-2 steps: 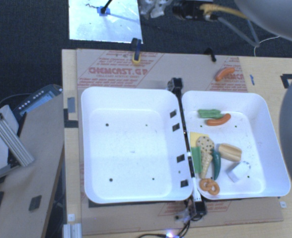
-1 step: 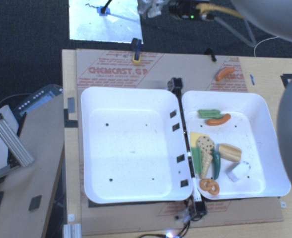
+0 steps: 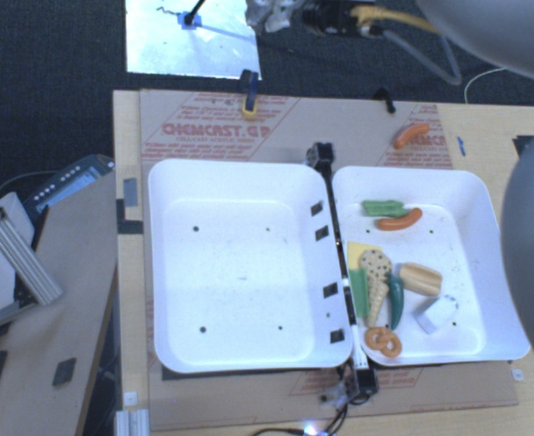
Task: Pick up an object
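Gripper (image 3: 276, 3) at top centre of frame, far from the bins; cannot tell its state. Toys crowd the right bin's (image 3: 485, 243) lower left: cracker (image 3: 373, 263), green pepper (image 3: 395, 300), pretzel (image 3: 383, 341). Likely risk: a descent nudges neighbours and closes on nothing.

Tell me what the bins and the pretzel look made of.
Bins: likely thin moulded plastic, smooth matte white with rounded rims. Pretzel: probably toy plastic or rubber, orange-brown with a slight sheen; too small to be sure.
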### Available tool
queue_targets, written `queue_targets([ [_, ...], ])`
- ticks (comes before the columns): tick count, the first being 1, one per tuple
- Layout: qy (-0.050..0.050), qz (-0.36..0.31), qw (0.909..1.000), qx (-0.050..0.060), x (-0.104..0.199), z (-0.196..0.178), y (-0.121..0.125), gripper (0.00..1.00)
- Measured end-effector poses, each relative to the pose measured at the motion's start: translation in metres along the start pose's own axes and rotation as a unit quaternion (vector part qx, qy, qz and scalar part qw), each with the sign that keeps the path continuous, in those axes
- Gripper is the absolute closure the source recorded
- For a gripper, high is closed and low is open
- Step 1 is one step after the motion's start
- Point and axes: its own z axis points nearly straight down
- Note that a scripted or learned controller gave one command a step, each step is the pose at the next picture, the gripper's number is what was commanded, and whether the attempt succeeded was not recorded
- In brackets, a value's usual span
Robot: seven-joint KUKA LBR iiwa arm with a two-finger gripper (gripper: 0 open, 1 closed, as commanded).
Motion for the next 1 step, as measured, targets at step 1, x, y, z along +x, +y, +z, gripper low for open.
queue_targets([
  [1,0.0,0.0,1.0,0.0,0.0049,-0.0001,0.0,1.0],
])
